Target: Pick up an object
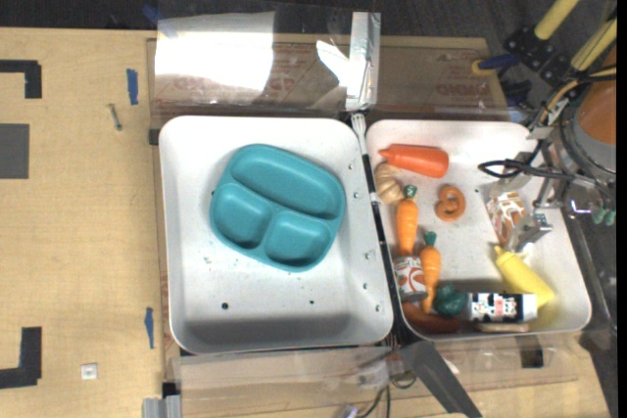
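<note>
Carrots fill much of the right bin (573, 306): we count three small ones with green tops, one (407, 223) lying nearly upright along the bin's left wall, another (430, 261) just below it, and one big orange carrot (415, 158) lying crosswise near the far wall, its tip toward the left. A small pretzel (450, 203) sits to the right of them. A yellow bottle (523, 278) lies slanted, its long axis running from upper left to lower right. Below it a black bottle (495, 306) with a white label lies crosswise along the near wall; we cannot read the writing. A clear wrapped packet (509, 212) rests just beside the gripper (538, 222), which hangs over the right side of this bin; whether it is open or closed we cannot tell. One teal tray (278, 206) with three compartments lies in the left bin (196, 299). Both bins rest on the bench (69, 210).
</note>
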You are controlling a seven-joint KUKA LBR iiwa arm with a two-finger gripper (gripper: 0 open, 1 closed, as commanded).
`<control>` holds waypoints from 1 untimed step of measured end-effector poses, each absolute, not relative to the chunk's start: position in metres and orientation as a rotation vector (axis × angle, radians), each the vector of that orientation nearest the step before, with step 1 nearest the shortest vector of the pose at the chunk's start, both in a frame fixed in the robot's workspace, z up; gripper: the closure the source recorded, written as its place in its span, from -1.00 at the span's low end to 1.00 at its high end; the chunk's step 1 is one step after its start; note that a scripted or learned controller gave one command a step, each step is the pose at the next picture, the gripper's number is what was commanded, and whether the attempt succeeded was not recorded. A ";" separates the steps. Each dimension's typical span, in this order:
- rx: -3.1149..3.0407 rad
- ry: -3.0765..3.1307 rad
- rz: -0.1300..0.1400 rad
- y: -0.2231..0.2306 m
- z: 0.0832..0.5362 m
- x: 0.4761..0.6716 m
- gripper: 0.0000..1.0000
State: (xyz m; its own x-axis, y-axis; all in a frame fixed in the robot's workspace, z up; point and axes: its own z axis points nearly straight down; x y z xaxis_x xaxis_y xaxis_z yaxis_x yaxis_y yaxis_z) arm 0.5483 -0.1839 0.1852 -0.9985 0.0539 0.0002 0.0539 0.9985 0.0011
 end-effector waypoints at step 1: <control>-0.425 -3.123 0.001 -0.223 0.089 0.582 -1.00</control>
State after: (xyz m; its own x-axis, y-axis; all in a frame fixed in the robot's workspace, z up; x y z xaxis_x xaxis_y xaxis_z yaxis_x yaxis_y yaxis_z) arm 0.5818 -0.2229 0.0888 -0.9636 0.2673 -0.0107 0.2673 0.9636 0.0008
